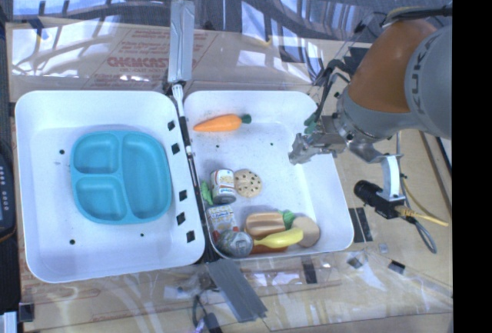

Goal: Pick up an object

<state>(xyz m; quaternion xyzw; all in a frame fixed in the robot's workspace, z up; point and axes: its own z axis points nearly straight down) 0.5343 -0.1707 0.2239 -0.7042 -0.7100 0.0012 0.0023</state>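
My gripper (301, 152) hangs over the right side of the right bin (327, 185), above bare floor, with nothing seen between its fingers. An orange carrot (221, 123) lies at the bin's back left. A small can (223, 184) and a round cookie (247, 182) sit near the middle left. Along the front edge lie a hot dog bun (264, 222), a yellow banana (280, 240), a brown round piece (306, 229) and a silver can (234, 242). All of these lie left of or in front of the gripper.
The left bin (38, 170) holds a blue divided plate (120, 176). A metal bar (181, 39) runs back from the seam between the bins. Cardboard and plastic film surround the bench.
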